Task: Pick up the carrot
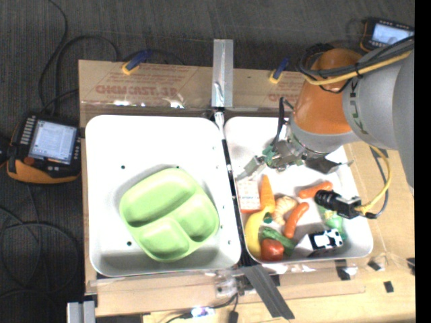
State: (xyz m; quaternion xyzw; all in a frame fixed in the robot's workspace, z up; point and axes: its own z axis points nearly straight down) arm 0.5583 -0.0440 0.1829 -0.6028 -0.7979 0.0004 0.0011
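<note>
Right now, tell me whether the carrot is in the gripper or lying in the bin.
Lying in the bin. The carrot rests among the other toy food in the right bin, below the gripper, not between its fingers.

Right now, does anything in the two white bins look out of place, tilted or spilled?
Nothing is spilled or damaged. The light green divided plastic plate lies turned at an angle in the left white bin. In the right white bin, the toy foods are heaped together at the near end, and the long orange carrot is at the top of the heap, just below the claw.

Two white bins, one green divided plate, three carrots, one banana.
</note>
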